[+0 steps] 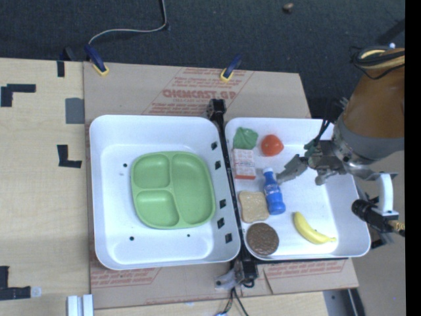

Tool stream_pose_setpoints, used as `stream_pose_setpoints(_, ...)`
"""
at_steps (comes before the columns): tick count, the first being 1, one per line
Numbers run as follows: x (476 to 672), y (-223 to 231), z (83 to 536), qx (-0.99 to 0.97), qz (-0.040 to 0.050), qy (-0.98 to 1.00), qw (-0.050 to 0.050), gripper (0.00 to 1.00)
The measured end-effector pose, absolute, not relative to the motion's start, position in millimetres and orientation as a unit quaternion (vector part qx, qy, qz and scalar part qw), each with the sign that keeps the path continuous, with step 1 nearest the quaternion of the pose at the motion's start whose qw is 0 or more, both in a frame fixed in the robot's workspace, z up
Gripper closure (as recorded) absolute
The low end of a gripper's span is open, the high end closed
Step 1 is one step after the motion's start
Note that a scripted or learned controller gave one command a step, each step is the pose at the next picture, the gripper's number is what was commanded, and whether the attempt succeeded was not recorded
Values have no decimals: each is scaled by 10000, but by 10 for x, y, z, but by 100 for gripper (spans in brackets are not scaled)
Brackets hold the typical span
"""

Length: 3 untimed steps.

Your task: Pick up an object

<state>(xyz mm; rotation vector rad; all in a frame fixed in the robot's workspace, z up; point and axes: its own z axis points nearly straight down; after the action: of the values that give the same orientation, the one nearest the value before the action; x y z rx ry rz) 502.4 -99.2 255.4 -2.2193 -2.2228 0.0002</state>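
- The arm (pixel 375 110) is hanging over the right bin (pixel 342 206), tool (pixel 304 168) spread wide and holding nothing.
- The banana (pixel 313 230) is lying just below the tool, with room around it.
- The blue bottle (pixel 273 191) is sitting beside the tool's tip; I'd drop straight down and straddle its middle.

Dark carpet (pixel 263 18) lies beyond the pale wooden bench (pixel 33 196).

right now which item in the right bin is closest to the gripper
The blue bottle. It lies just left of the gripper, nearly under its tip. The tomato, banana, bread and cookie sit farther off.
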Motion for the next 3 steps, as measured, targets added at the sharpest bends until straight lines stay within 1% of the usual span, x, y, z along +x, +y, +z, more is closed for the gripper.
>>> stream_pose_setpoints(1,5271,-964,1704,-7067,9,-7075,14,0)
stream_pose_setpoints(2,5368,-1031,878,-7067,-14,-7075,-15,0)
stream_pose_setpoints(3,5382,-1037,989,-7071,-27,-7071,-47,100)
